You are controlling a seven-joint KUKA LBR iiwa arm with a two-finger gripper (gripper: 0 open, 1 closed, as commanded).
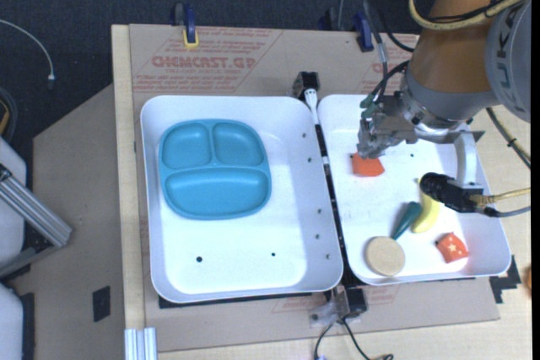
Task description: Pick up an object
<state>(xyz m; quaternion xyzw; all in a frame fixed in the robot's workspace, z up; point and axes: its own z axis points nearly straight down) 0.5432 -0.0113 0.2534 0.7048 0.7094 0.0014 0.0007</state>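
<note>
The bench (253, 55) is seen carrying two bins; the orange block (368, 167) lies in the right bin (498, 265), toward its far left corner. It is judged light, stiff, best pinched across its sides. The end effector (371, 145) is poised directly above it; its grip cannot be told

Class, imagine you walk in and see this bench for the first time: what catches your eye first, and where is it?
Probably the blue divided plate, alone in the left bin. Next, the arm's orange band at upper right, its gripper low over an orange block in the right bin.
</note>
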